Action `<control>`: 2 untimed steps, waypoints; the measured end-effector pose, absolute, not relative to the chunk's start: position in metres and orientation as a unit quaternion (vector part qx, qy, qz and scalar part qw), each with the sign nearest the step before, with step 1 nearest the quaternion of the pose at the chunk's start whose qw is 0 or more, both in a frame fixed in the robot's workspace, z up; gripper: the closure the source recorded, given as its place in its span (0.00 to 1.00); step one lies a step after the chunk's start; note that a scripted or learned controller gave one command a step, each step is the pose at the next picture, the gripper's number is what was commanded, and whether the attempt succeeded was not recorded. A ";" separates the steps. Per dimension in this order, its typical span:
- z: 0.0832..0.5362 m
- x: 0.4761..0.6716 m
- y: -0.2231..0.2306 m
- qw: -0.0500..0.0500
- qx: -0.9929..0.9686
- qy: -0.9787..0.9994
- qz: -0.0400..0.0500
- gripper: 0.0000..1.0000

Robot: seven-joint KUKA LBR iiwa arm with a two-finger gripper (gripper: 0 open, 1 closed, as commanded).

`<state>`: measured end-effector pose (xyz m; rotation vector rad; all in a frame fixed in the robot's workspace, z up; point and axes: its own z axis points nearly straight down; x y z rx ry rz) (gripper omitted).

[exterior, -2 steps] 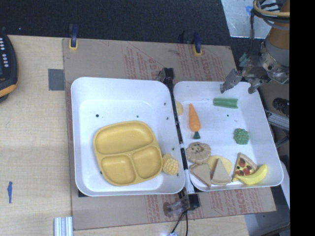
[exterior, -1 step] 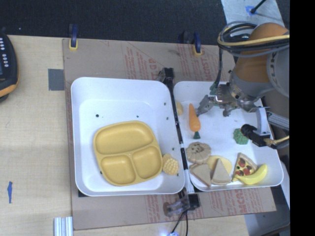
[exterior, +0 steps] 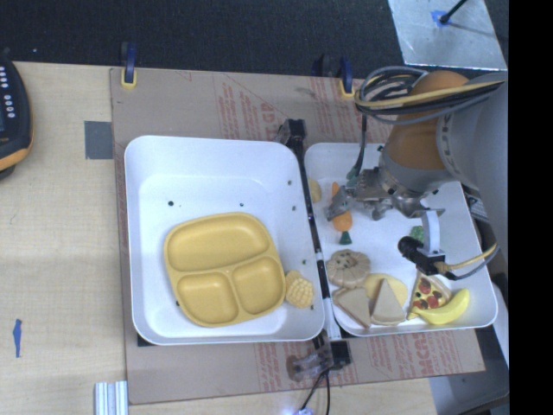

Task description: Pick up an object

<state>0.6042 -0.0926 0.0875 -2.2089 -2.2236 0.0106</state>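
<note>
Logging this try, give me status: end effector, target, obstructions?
End effector low in right bin, fingers unreadable. Carrot piece just below it, not gripped. Cookie and bread slices crowd nearby.

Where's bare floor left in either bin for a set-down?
Left bin: the strip behind the yellow divided tray, up to the back wall. Right bin is crowded: the claw over the carrot, with cookie, sandwich wedges, pizza slice, banana in front.

We see a grey arm (exterior: 471, 137) with a rounded orange band (exterior: 423, 141) just above the wrist. Black and yellow cables (exterior: 389, 89) loop beside the band. Below the band sits a grey metal gripper (exterior: 359, 199), and a black cable (exterior: 449, 266) curls near it.
</note>
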 end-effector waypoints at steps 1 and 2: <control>0.103 0.606 -0.095 0.001 -0.705 -0.709 0.002 1.00; 0.198 0.575 -0.031 -0.001 -0.704 -0.711 -0.003 1.00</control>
